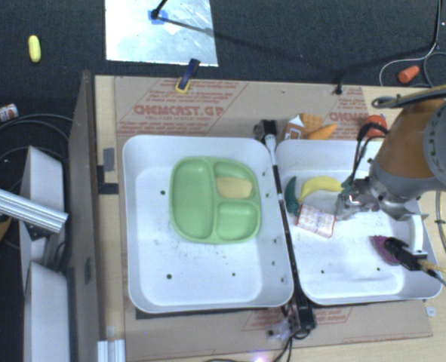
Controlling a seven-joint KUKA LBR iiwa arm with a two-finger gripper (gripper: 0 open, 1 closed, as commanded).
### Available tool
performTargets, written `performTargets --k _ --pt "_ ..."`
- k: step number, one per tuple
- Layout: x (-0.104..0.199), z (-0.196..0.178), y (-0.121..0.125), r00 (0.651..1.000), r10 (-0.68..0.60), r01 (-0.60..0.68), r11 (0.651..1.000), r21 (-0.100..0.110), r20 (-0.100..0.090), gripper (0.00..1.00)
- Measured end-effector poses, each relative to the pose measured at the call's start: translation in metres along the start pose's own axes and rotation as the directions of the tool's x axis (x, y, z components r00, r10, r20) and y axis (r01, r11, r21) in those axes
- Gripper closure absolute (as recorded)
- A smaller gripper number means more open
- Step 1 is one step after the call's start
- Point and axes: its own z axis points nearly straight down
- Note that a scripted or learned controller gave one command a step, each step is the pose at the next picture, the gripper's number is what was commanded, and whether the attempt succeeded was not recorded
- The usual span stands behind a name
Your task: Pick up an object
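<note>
Bench [207, 100] is a brown printed board with two white bins on it: right bin [358, 281] under the gripper [349, 200], left bin [151, 277] beside it.

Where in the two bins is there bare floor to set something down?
Left bin: open floor below the green tray. Right bin: bare patch below the small packet. Crowded around the banana, packet and tool.

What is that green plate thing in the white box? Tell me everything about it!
The green plate looks like smooth plastic, with rounded corners and raised rims that split it into three compartments: one long one on the left and two smaller ones on the right. It lies flat on the floor of the left white bin, near the middle. A pale yellow block sits in its upper right compartment. Nothing else touches it.
</note>
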Motion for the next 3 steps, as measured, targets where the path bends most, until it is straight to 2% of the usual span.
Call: performTargets --k 1,2,3 --pt "-0.066 -0.126 0.051 1.0 0.004 -0.003 0.999 -0.033 0.016 1.0" --pt "-0.027 -0.087 0.037 1.0 -0.004 0.004 1.0 -0.014 0.006 1.0" --pt "0.035 -0.112 0.017 1.0 -0.007 0.007 1.0 -0.018 0.005 1.0"
